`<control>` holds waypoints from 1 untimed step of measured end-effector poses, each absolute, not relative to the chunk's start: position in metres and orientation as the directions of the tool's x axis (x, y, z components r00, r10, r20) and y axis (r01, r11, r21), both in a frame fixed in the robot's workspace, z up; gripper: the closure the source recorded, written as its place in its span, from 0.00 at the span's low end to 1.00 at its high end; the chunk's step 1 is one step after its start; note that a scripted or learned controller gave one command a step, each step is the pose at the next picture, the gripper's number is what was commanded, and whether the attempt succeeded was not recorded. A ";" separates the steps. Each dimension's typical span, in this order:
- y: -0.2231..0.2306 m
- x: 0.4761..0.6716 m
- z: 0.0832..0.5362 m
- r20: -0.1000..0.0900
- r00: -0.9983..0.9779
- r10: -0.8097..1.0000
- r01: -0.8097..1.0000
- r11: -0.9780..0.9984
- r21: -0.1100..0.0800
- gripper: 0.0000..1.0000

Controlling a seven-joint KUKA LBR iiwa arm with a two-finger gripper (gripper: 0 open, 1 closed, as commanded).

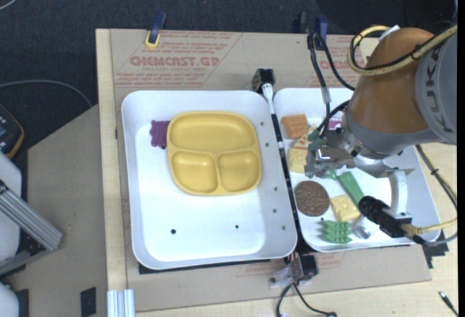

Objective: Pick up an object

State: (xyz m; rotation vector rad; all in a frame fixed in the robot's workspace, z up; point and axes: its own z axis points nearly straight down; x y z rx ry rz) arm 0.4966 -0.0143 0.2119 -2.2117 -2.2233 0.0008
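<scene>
My gripper (320,161) hangs low over the middle of the right bin (430,201), largely hidden under the grey and orange wrist. Around it lie small food toys. A tan toast square (294,125) sits at the bin's far left, with a pale yellow slab (297,160) just left of the gripper. A brown round cookie (312,198) and a yellow block (344,208) lie nearer the front. A green stick (351,187) pokes out from under the wrist, and a green leafy piece (336,230) rests at the front edge.
The left bin (145,185) holds a yellow divided plate (214,150) with a purple toy (158,133) at its left side. A black divider rail (280,155) runs between the bins. Cables and a black fitting (381,214) trail over the right bin's front right.
</scene>
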 end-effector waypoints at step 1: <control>0.002 0.483 0.220 0.002 -0.003 1.000 1.000 0.003 -0.004 1.00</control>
